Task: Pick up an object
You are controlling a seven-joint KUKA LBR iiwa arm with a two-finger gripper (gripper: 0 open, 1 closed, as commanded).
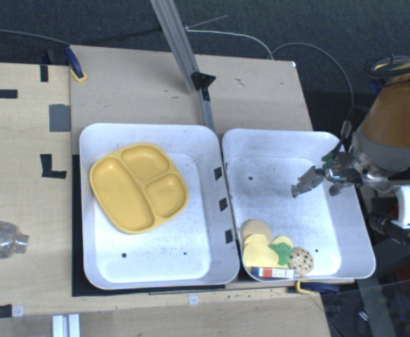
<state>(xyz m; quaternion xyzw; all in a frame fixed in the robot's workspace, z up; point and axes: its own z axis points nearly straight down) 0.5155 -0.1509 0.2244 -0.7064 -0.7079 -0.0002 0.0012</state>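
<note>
My gripper (314,187) hangs over the middle of the right bin (345,258), its fingers apart with nothing between them. Small objects are piled in that bin's front left corner, below and left of the gripper: a round beige piece (256,229), a pale yellow piece (258,250), a green piece (283,252), a speckled cookie-like disc (302,260) and a white and red stick (272,273) along the front wall. A yellow divided plate (138,186) lies in the left bin (156,265).
A slanted metal rail (177,37) reaches down to the divider between the bins. A clear plastic bottle (1,239) lies on the bench at the far left. Cables run across the back of the bench.
</note>
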